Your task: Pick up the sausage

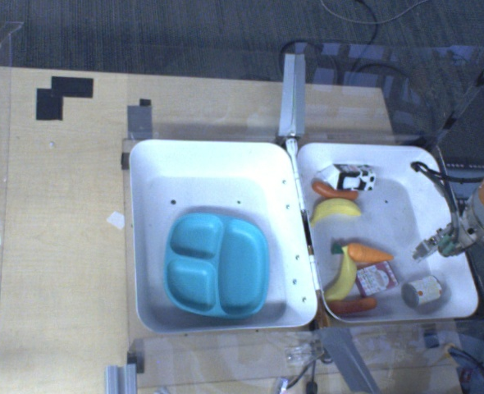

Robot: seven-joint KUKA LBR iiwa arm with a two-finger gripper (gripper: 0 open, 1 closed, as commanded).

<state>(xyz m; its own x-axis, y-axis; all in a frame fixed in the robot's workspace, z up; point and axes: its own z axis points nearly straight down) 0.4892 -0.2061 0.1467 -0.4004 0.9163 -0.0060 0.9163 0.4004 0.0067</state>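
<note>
Pale wood table carries two white bins side by side. Sausage, reddish, lies at the near rim of the right bin, touching the lower banana and just beside a red packet. A carrot lies above them. This crowding leaves little room for a clean grip. End effector hangs over the bin's right side, near a grey cylinder, well apart from the sausage; whether it is open or closed cannot be told. Left bin holds a blue divided tray.
</note>
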